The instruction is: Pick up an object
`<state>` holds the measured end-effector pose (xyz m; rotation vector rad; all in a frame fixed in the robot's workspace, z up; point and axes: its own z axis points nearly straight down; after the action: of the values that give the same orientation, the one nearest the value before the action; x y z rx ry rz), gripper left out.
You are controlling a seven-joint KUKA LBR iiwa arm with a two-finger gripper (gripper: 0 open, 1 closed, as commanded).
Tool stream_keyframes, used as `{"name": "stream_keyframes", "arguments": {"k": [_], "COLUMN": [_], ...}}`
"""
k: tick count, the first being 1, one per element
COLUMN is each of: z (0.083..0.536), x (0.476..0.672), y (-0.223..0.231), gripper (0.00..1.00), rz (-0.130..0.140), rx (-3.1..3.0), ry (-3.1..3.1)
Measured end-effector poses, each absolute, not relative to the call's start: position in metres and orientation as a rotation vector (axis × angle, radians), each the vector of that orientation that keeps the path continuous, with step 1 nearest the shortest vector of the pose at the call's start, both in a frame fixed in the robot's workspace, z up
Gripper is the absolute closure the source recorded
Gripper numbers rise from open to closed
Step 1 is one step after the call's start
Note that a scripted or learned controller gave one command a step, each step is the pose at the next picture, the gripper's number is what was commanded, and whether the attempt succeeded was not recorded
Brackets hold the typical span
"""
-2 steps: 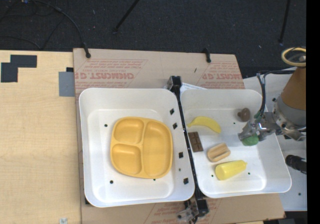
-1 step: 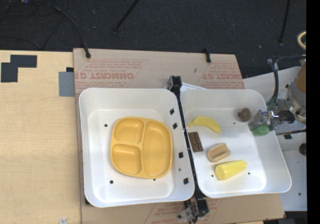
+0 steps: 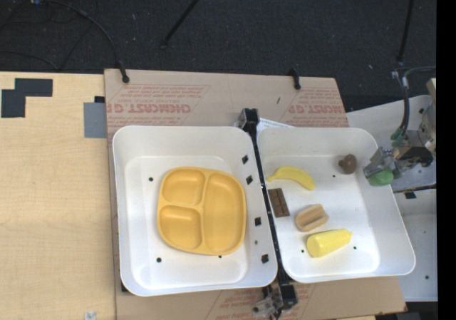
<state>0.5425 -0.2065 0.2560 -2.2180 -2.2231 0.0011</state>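
The right bin (image 3: 370, 258) holds a yellow banana (image 3: 293, 177), a dark brown flat block (image 3: 278, 202), a tan bread-like piece (image 3: 311, 217), a pale yellow lump (image 3: 328, 242) and a small brown ball (image 3: 348, 163). A yellow divided plate (image 3: 202, 210) lies in the left bin (image 3: 135, 254). My gripper (image 3: 390, 162) sits at the right bin's far right rim, low and partly cut off by the view's edge. A small green thing (image 3: 381, 177) sits right under it, at the rim. Whether it is held is unclear.
A black divider (image 3: 260, 197) runs between the two bins. Cardboard (image 3: 185, 101) lies under and behind them. Cables and a mount (image 3: 410, 108) stand just right of the right bin. A wooden surface (image 3: 50, 197) extends to the left.
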Motion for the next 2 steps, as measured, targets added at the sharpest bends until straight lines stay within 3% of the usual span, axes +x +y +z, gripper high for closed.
{"name": "stream_keyframes", "arguments": {"k": [2], "z": [0.242], "x": [0.568], "y": [-0.104], "gripper": [1.00], "rz": [0.004], "rx": [-2.221], "ry": [-2.218]}}
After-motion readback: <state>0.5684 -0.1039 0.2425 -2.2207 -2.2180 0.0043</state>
